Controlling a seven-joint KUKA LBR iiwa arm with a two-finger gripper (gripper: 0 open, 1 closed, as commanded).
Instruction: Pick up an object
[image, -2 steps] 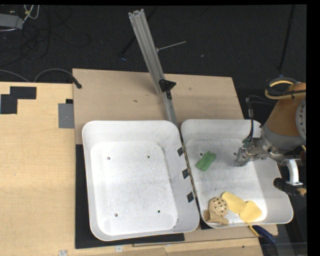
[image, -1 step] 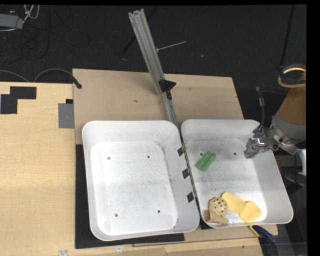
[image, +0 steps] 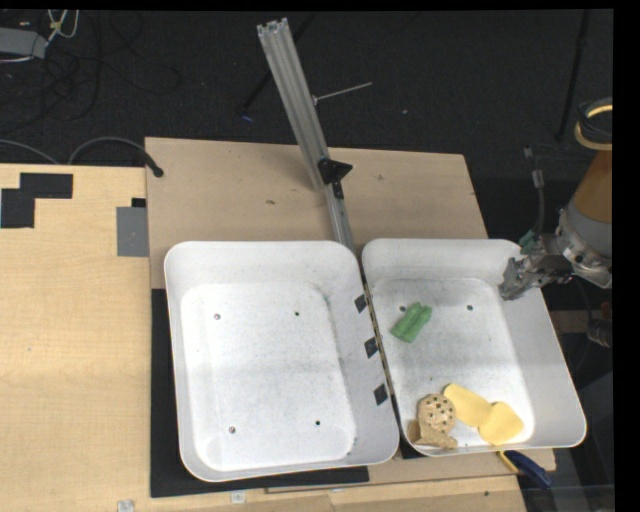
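Note:
The right bin (image: 530, 330) holds a small green block (image: 411, 322) near its left wall. At that bin's front edge lie a yellow soft object (image: 484, 415) and a tan perforated piece (image: 434, 417), touching each other. My gripper (image: 513, 277) hangs over the right bin's far right rim, well to the right of the green block, with nothing seen between its fingers. The grey arm with its orange band (image: 597, 190) comes in from the right edge.
The left bin (image: 260, 350) sits beside the right one, joined by black clips (image: 368, 345) along the shared wall. A slanted metal rail (image: 305, 130) runs from the top down to the bins' junction. A wooden bench top (image: 70, 300) lies to the left.

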